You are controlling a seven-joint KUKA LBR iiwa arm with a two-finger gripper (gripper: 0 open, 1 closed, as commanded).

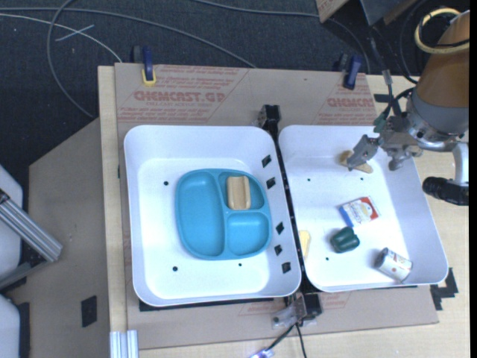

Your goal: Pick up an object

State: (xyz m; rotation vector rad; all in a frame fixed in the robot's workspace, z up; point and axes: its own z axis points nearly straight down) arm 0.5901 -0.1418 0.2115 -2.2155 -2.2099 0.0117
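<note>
I can't read the gripper's [378, 154] finger state, too small | small tan object [361, 164] partly hidden beneath it | grey, orange-banded arm [446, 88] cut by the frame's top-right | red-and-white carton's [359, 211] print illegible

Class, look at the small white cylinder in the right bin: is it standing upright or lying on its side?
Lying on its side. The white cylinder rests lengthwise on the floor of the right bin, its long axis slanting along the bin's floor.

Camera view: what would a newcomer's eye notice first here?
The blue divided plate in the left bin stands out most, with a tan block in its upper right compartment. Next comes the grey arm's gripper, low over the far part of the right bin, beside a small tan piece.
</note>
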